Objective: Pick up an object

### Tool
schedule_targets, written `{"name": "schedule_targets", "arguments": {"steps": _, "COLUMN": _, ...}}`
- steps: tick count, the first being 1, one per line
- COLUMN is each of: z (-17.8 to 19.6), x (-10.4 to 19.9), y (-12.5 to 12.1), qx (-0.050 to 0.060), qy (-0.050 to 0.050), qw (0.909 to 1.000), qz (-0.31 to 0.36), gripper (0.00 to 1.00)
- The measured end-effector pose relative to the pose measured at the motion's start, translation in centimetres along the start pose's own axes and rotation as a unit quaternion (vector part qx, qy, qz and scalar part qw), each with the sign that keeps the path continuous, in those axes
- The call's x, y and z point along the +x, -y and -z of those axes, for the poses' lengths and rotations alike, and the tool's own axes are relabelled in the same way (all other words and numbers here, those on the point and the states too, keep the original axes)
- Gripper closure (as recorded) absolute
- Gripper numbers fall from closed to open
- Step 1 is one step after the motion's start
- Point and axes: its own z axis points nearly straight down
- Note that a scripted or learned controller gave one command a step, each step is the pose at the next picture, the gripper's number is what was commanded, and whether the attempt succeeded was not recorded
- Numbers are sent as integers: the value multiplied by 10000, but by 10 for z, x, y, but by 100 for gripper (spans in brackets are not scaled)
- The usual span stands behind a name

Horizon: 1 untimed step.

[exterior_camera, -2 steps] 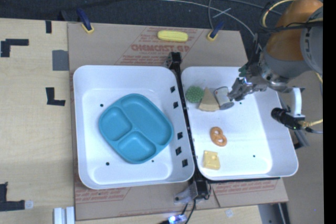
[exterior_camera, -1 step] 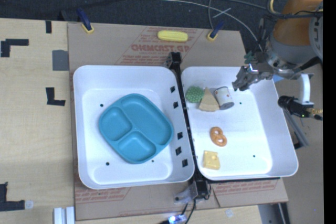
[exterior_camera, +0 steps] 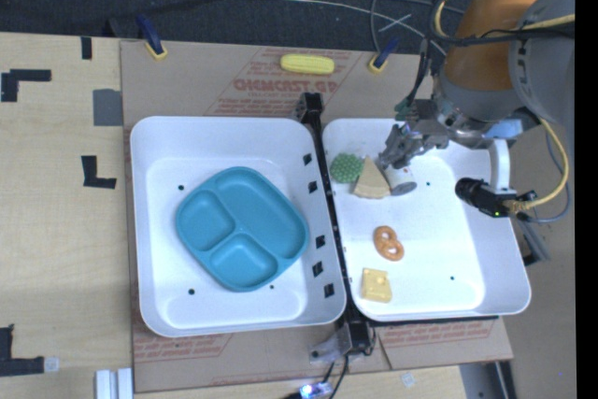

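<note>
- Over the right bin [exterior_camera: 505,294], near its back-left corner, hangs the gripper [exterior_camera: 400,156], reaching in from the right on the grey arm with the orange band [exterior_camera: 500,9].
- Can't really tell if the jaws are open or closed from this angle, and nothing visibly sits between them.
- Just below and left of the gripper lies a tan wedge [exterior_camera: 371,183], touching or nearly touching a green round thing [exterior_camera: 347,167] by the bin's left wall.
- Further toward the front: an orange pretzel-shaped piece [exterior_camera: 389,243], then a yellow cheese-like block [exterior_camera: 377,285], apart from each other.
- Left bin [exterior_camera: 154,294] holds a blue divided plate [exterior_camera: 241,227], lying flat.
- Behind the bins, a yellow banana-like object [exterior_camera: 306,64] rests on the cardboard [exterior_camera: 234,79].
</note>
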Motion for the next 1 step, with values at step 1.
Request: {"name": "schedule_targets", "arguments": {"steps": 1, "z": -11, "x": 53, "y": 4, "qx": 5, "qy": -1, "qw": 10000, "qz": 0, "gripper": 100}}
